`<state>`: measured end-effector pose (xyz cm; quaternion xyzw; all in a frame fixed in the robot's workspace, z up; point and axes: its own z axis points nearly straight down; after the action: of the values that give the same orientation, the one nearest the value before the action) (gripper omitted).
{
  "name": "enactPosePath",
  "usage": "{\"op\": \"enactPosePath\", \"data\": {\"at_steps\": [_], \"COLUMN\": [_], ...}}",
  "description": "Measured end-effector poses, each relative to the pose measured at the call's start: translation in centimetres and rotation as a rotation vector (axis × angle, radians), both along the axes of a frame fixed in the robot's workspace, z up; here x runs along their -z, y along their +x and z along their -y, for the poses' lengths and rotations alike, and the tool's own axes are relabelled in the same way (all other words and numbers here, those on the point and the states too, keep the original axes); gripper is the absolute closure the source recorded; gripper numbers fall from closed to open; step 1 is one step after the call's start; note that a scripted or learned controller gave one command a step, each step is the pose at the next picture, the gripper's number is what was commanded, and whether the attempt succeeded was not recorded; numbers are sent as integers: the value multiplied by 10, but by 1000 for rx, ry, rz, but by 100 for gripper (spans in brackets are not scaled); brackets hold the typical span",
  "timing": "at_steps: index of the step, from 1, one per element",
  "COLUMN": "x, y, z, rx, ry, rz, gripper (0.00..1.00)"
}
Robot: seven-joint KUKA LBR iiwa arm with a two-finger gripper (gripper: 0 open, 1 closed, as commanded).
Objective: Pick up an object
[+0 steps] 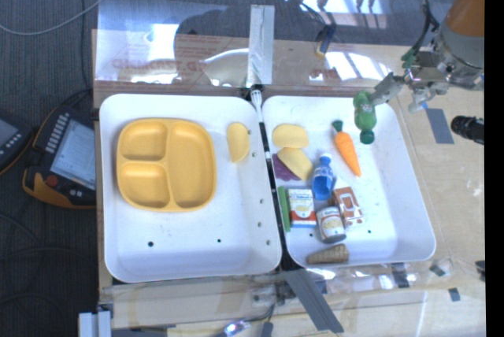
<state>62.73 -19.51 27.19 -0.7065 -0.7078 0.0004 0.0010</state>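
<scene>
Camera view, from above at a slant: the arm [471,5] reaches in from the right, and its gripper [378,97] sits over the upper right corner of the right bin [416,194], with a green bottle-shaped toy [364,116] right at its tip. Whether the jaws are closed on that toy or merely beside it cannot be told; the tip is small and partly masked by the wrist hardware. Judgement: the step in hand is the grasp or the first lift of the green toy. To do it well, the jaws should straddle the toy's narrow body squarely, close fully before any rise, then lift straight up, keeping clear of the bin wall just beside it and of the carrot [346,152], which lies near, lower left of it. Contents, right bin: the carrot, a pale yellow piece [289,135] near the top left with a yellow-and-purple piece [293,163] below it, a blue bottle [323,177], a small carton [300,206], a brown box [348,205], a tin [331,224] touching the box, a green stick [283,209] along the left wall, and a cone [327,253] at the bottom edge. Left bin [157,249]: a yellow divided plate [167,164], three compartments bare, and a yellow slice [238,142] just beside its upper right. Both bins rest on the worktop [453,194].
</scene>
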Motion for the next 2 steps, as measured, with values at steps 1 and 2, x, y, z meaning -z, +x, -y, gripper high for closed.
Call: {"op": "enactPosePath", "data": {"at_steps": [1,2], "x": [148,169], "y": [-22,-34], "z": [3,-45], "rx": [20,-43], "ry": [-2,-2], "rz": [3,1], "gripper": [0,0]}}
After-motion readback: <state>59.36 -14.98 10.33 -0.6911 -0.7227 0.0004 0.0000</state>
